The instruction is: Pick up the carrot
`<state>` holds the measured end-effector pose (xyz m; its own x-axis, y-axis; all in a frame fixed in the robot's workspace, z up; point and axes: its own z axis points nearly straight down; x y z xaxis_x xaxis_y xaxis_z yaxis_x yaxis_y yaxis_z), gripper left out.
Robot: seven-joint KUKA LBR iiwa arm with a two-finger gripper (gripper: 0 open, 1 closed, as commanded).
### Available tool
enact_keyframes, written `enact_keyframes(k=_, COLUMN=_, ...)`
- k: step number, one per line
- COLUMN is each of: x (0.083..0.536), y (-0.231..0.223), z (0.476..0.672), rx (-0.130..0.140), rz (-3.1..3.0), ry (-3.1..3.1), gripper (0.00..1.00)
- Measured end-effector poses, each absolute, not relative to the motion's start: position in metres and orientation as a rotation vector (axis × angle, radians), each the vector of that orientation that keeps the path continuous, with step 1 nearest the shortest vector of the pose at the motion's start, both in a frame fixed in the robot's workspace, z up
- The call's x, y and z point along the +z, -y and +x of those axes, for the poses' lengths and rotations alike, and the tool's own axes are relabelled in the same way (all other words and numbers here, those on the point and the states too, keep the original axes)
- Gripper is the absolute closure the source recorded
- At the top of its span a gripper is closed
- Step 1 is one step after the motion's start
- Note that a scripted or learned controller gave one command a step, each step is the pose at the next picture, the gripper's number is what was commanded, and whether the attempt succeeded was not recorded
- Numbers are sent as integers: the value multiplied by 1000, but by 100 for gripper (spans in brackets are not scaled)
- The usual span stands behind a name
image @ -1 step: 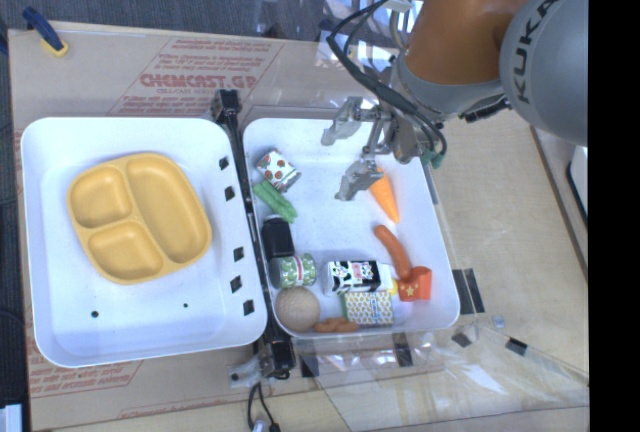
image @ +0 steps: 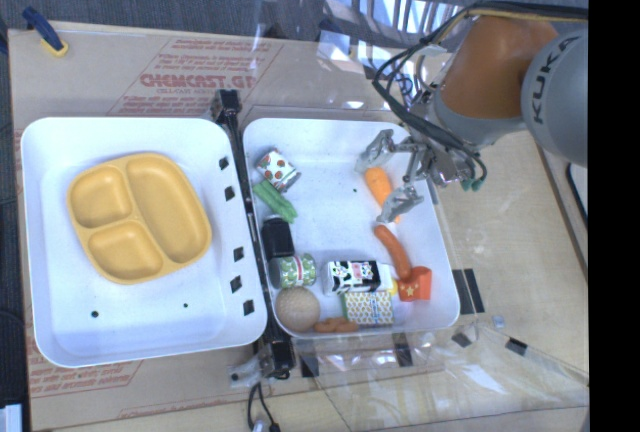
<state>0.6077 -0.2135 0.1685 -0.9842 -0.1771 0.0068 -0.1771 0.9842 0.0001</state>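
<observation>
The carrot [image: 378, 185], a short orange stub, lies on the floor of the right bin [image: 320, 145] near its right wall. My gripper [image: 389, 176] hangs over it, reaching in from the right, open. One finger [image: 377, 149] is just beyond the carrot and the other finger [image: 400, 204] is just nearer than it, so the carrot sits in the gap between them. The fingers are spread wider than the carrot.
The left bin [image: 40, 220] holds a yellow divided plate [image: 138, 216]. In the right bin are a spotted can [image: 276, 168], a green vegetable [image: 275, 201], a black item [image: 276, 238], a cow-print carton [image: 360, 275], a long orange sausage-like piece [image: 393, 248], a red block [image: 415, 286] and a beige ball [image: 297, 306].
</observation>
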Motion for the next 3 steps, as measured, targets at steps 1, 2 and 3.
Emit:
enact_keyframes(k=1, x=89, y=209, z=640, rx=-5, rz=289, ry=3125, gripper=0)
enact_keyframes(k=2, x=104, y=209, z=644, rx=3, rz=298, ry=3134, gripper=100)
enact_keyframes(k=3, x=232, y=210, z=608, rx=12, rz=866, ry=3031, gripper=100)
